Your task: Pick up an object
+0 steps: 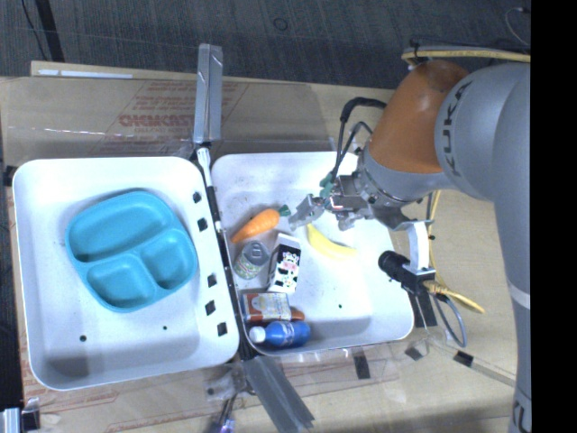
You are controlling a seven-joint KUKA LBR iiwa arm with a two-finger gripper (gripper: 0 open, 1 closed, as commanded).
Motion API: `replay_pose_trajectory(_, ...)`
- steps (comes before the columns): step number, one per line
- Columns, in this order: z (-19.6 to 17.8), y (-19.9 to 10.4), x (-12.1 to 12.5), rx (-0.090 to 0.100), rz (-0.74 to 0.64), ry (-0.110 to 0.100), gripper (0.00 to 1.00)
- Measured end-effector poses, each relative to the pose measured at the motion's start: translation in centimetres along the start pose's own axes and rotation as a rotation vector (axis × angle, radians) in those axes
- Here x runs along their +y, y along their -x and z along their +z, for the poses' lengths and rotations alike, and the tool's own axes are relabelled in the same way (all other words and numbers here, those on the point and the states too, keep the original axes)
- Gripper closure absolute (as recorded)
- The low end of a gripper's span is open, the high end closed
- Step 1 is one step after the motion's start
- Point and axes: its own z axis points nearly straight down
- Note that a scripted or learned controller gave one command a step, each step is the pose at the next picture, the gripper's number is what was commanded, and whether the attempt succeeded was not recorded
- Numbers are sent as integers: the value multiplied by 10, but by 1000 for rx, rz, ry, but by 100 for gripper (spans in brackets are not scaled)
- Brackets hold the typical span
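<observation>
In the right bin (361,314) an orange carrot (255,225) with a green top lies near the left wall. A yellow banana (330,244) lies in the middle. My gripper (315,207) hangs low over the bin, just above the banana's far end and to the right of the carrot's green tip. Nothing shows held in it. Below the carrot stands a small clear bottle (252,259), with a black-and-white carton (287,268) beside it. An orange packet (270,307) and a blue bottle (283,334) lie at the near edge.
The left bin (54,332) holds a blue divided plate (132,247). A metal divider (216,269) separates the two bins. The grey arm (451,133) covers the right bin's far right corner. Brown cardboard surrounds the bins.
</observation>
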Motion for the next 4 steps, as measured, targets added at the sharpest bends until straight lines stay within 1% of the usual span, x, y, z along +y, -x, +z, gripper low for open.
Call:
replay_pose_trajectory(1,104,41,37,0,-76,0,0)
replay_pose_trajectory(2,93,41,38,-1,-82,-2,100)
replay_pose_trajectory(3,93,41,38,-1,-82,-2,0)
replay_pose_trajectory(4,116,61,-6,-1,-147,3,0)
